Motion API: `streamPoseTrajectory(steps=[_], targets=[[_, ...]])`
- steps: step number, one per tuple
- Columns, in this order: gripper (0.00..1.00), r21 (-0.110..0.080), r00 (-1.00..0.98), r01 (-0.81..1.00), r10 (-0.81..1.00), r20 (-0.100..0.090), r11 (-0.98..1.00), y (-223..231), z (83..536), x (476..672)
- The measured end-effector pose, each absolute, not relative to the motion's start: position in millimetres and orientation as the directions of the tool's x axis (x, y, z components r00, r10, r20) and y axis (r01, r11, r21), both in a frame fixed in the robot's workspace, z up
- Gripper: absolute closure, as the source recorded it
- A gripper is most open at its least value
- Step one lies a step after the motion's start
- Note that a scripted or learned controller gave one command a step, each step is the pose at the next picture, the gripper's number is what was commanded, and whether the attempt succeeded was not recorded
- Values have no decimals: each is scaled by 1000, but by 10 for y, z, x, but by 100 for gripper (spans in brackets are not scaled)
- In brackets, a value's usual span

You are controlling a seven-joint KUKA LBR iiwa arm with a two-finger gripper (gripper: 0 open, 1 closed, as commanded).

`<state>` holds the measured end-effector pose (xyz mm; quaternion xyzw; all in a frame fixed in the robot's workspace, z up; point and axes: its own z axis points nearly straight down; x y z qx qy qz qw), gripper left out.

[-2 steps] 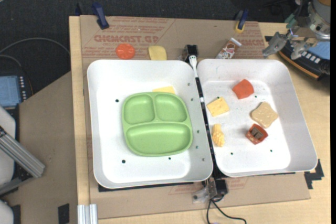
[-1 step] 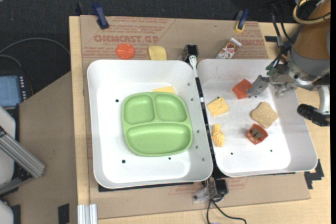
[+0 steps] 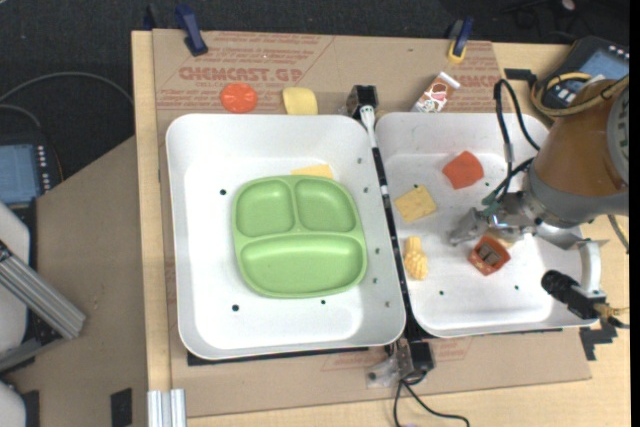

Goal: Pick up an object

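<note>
A: In the right bin [image 3: 440, 310], near its right edge, the gripper [image 3: 478, 227] hangs low over the floor. Its metal fingers [image 3: 462, 232] point left, toward the middle of the bin.

B: Holding anything?

A: Not that I can make out. A small orange-and-dark block [image 3: 488, 256] sits just below the fingers, touching them or nearly so, but it looks to be resting on the bin floor, not clamped between them.

B: Open or closed, then?

A: I cannot tell. The fingers merge into 1 grey shape from this angle.

B: What else could it take?

A: In the same bin, 3 more things: a red block [image 3: 463, 169] toward the top edge, a yellow wedge [image 3: 415, 204] near the left wall, and a corn cob [image 3: 415, 258] below that, close to the left wall too. All 3 lie apart from the gripper.

B: And the left bin [image 3: 200, 215]?

A: A green tray [image 3: 298, 237] with 3 compartments sits in its middle, and a yellow piece [image 3: 313, 172] pokes out from behind the tray's top edge. On the bench above the bins lie an orange disc [image 3: 239, 97], a yellow lump [image 3: 299, 101] and a small packet [image 3: 436, 94].

B: So how far along?

A: Early, I judge. The arm [image 3: 575, 165] is down at a candidate, the orange-and-dark block, but nothing is lifted. Closing on it and raising it clear is all left to do.
</note>
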<state>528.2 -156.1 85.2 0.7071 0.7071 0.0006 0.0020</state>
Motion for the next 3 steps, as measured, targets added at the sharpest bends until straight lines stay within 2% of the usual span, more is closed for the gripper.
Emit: streamPoseTrajectory(steps=[1,2,3], targets=[[0,-3,3,1000,1000,1,-3,-1634,851,4817],[100,3,2,1000,1000,-1,-2,-1631,953,4839],[100,11,-12,1000,1000,3,12,-713,1895,5062]])
